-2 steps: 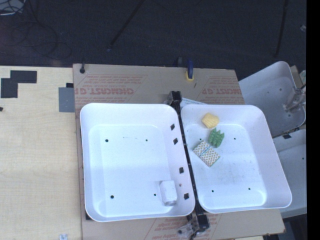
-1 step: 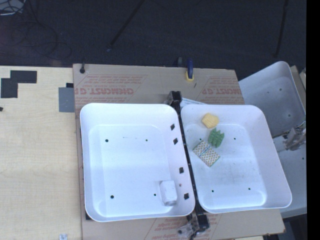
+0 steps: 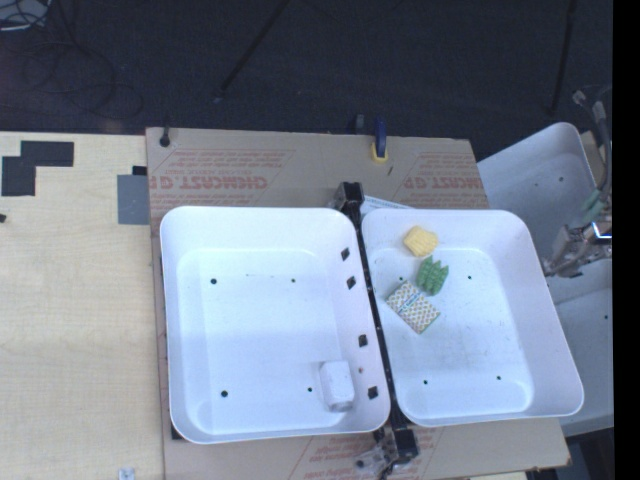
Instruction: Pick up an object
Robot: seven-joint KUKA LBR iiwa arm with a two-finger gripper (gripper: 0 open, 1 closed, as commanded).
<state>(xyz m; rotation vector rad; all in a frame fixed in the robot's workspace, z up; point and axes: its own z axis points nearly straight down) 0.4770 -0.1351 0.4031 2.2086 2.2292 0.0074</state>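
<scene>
Hand [image 3: 583, 240] at right bin [image 3: 540, 268] edge, grip state unclear to us; checked packet [image 3: 414, 307] lies leftward, long axis diagonal.

We are seeing three small objects [image 3: 421, 273] lying close together in the right bin [image 3: 545, 368], while one object [image 3: 336, 384] is sitting near the left bin's [image 3: 185, 368] front right corner

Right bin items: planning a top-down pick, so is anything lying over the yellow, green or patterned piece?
Nothing visible covers them. The yellow piece, green piece and patterned piece lie exposed in the right bin, close together, the green beside the patterned one.
</scene>
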